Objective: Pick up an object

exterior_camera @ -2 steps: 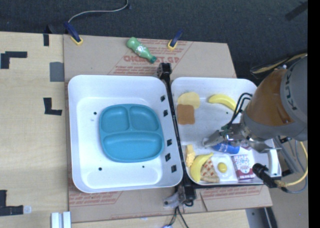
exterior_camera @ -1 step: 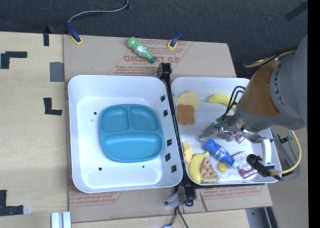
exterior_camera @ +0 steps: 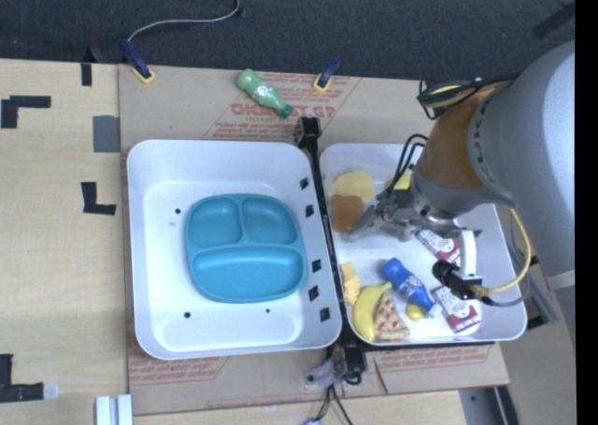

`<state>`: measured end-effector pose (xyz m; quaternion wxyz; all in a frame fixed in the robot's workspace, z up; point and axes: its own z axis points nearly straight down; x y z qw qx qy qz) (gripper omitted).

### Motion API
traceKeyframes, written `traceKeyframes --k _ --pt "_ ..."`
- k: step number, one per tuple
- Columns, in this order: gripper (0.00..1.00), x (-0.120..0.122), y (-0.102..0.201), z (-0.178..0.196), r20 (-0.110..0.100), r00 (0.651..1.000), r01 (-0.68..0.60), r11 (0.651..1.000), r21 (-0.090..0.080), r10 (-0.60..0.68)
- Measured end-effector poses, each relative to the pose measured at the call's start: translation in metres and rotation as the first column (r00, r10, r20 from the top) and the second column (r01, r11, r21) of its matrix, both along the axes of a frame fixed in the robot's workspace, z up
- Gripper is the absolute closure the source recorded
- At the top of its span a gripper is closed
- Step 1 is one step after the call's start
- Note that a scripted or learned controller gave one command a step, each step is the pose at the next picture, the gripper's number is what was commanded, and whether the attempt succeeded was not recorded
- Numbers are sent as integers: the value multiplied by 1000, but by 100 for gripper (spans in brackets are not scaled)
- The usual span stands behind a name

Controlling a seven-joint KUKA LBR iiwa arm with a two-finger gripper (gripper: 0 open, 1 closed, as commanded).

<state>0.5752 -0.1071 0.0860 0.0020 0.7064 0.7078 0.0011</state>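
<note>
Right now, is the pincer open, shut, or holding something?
Pincer: cannot be told; it sits low in the right bin, beside the brown toy.

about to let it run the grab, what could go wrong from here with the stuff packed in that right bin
1. The end effector sits low beside the brown and yellow toy, near the divider between the bins; a descent could clip that wall or just shove the toy.
2. The blue bottle, banana and pizza slice lie close together, so a grab there may push neighbours or catch two.
3. The arm's loose cables hang over the red and white packet and may snag.
</note>
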Motion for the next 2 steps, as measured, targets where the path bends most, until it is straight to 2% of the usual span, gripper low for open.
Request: traceKeyframes --k 1,2 --pt "0 -62 -5 0 -2 1000 2 1000 0 -2" --pt "100 -62 -5 10 -2 1000 3 1000 -1 -3"
